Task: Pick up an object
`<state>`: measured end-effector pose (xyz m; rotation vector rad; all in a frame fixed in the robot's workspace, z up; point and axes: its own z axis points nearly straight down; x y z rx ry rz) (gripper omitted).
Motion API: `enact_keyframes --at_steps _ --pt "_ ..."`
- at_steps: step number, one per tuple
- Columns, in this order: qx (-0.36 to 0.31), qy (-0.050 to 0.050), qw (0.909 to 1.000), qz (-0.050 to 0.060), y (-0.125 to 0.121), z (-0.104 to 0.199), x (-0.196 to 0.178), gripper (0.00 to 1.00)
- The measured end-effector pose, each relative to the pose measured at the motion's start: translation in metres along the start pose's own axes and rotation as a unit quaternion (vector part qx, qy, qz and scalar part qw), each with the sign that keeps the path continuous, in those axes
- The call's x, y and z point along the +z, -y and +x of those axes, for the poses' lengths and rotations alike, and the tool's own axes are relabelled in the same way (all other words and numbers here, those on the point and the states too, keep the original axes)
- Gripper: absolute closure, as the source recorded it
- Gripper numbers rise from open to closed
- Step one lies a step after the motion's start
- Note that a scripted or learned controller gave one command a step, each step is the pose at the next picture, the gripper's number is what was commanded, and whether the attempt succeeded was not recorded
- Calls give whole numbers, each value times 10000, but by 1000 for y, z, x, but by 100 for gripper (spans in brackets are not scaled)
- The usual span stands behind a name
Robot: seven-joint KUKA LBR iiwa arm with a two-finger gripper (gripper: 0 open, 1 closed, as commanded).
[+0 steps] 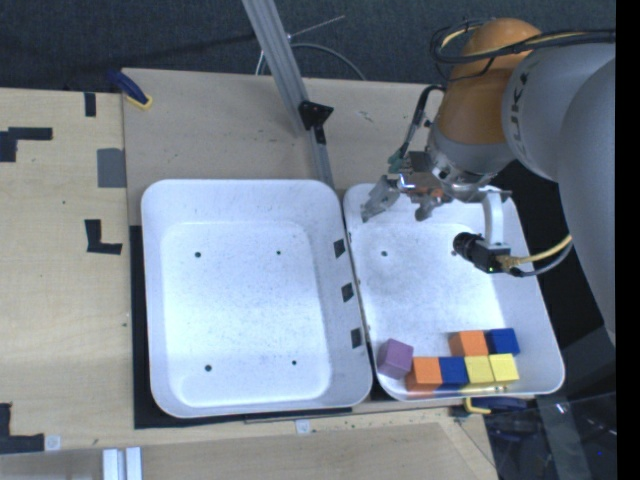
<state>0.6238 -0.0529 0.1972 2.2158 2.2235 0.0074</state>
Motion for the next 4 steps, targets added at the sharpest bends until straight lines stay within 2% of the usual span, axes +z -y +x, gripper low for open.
enact_keyframes --at_steps 1,2,3,4 --pt "-9 1 10000 25 -23 35 6 0" --pt "19 15 10000 46 13 26 5 0" --pt "24 13 10000 46 57 32 5 0" --pt "-28 -7 10000 42 67 106 6 0"
